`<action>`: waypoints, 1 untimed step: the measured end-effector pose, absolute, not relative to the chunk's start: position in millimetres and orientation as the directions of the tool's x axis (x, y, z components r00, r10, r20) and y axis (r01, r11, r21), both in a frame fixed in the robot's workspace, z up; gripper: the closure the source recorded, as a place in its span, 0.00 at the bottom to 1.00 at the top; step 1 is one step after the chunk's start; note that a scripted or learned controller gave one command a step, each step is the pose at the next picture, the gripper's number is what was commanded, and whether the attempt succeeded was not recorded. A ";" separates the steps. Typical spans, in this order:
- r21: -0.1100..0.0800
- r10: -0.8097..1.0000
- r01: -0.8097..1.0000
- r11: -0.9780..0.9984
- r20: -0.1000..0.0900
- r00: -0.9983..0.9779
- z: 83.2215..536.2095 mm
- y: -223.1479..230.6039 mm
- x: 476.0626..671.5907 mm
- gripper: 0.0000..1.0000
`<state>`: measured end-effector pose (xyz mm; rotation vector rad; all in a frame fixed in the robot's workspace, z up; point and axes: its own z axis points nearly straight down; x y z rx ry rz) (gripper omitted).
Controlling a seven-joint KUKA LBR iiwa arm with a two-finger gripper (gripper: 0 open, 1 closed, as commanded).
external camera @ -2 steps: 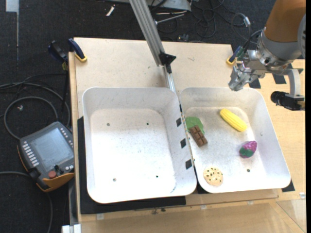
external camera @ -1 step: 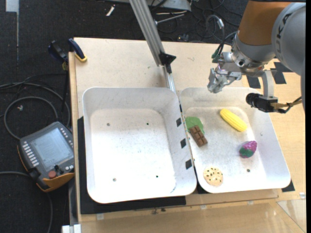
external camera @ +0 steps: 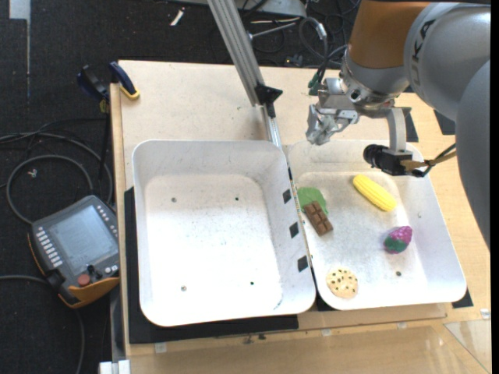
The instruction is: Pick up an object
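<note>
Wooden bench (external camera: 195, 100), two white bins (external camera: 156, 162), dark floor (external camera: 54, 37), teach pendant (external camera: 74, 248)

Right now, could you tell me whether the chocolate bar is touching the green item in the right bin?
Touching: the camera view shows the chocolate bar lying partly on the green item, overlapping with no gap.

Teach pendant (external camera: 76, 248): on the dark floor, left of the bench, screen facing up, cable attached.
Clamp (external camera: 107, 81): blue and yellow, at the bench's far left corner.
Aluminium strut (external camera: 238, 41): slants from the far edge down to the gap between the bins.
Cables (external camera: 31, 170): loose on the floor, left.
</note>
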<state>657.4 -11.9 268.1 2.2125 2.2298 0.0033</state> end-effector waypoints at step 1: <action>-0.002 1.000 1.000 0.007 0.001 -0.007 254.9 34.7 650.4 1.00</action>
